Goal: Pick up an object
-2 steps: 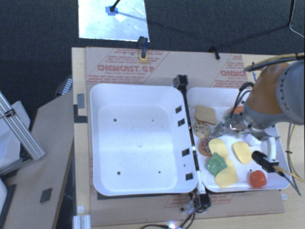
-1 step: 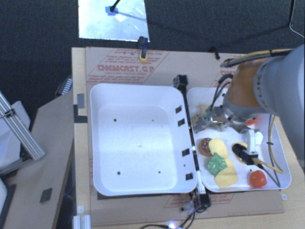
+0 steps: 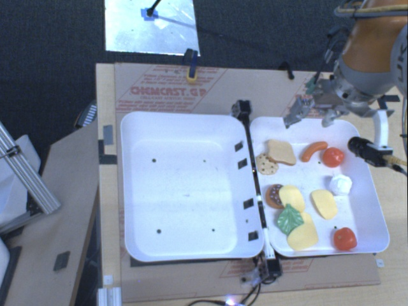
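The right bin (image 3: 370,203) holds several toy foods: a bread slice (image 3: 281,152), a cookie (image 3: 266,165), a sausage (image 3: 313,150), a red tomato (image 3: 332,157), a white piece (image 3: 341,184), yellow pieces (image 3: 324,204), a green leaf (image 3: 290,219) and a second tomato (image 3: 345,238). My gripper (image 3: 313,112) hangs above the far rim of the right bin, beyond the bread and the sausage. Its two fingers are spread apart and nothing sits between them.
The left bin (image 3: 185,187) lies beside the right one, joined by a black hinge strip (image 3: 250,171). A cardboard sheet (image 3: 166,88) lies under both bins. A shiny metal plate (image 3: 150,18) lies at the back left. A black cylinder (image 3: 366,150) juts in over the right bin's edge.
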You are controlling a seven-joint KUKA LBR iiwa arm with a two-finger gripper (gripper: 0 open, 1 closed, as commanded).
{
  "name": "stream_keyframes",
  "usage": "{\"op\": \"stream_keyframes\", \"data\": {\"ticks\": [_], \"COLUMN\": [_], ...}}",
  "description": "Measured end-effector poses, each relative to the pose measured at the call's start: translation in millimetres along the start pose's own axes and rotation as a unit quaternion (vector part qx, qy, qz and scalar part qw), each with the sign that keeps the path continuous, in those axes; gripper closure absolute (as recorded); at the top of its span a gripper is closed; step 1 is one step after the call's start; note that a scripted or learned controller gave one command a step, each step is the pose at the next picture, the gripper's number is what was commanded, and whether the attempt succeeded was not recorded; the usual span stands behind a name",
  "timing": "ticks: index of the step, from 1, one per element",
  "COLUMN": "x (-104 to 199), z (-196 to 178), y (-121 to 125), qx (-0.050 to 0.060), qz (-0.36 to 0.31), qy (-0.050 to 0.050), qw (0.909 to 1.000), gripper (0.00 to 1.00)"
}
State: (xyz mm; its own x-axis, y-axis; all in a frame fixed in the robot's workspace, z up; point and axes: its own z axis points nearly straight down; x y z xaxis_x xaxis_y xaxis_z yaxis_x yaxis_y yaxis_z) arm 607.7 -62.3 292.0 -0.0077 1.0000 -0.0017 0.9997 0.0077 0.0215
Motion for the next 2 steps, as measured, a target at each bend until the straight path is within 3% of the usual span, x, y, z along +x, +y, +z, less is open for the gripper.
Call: {"op": "stream_keyframes", "data": {"ticks": [1,2], "x": [-1,44], "z": [-1,-110], "y": [-2,12], "qx": [0.008,0.003], "qz": [-0.001,-0.001], "qy": [0.000,0.001], "qw": [1.0000,1.0000], "gripper": [1.00,1.00]}}
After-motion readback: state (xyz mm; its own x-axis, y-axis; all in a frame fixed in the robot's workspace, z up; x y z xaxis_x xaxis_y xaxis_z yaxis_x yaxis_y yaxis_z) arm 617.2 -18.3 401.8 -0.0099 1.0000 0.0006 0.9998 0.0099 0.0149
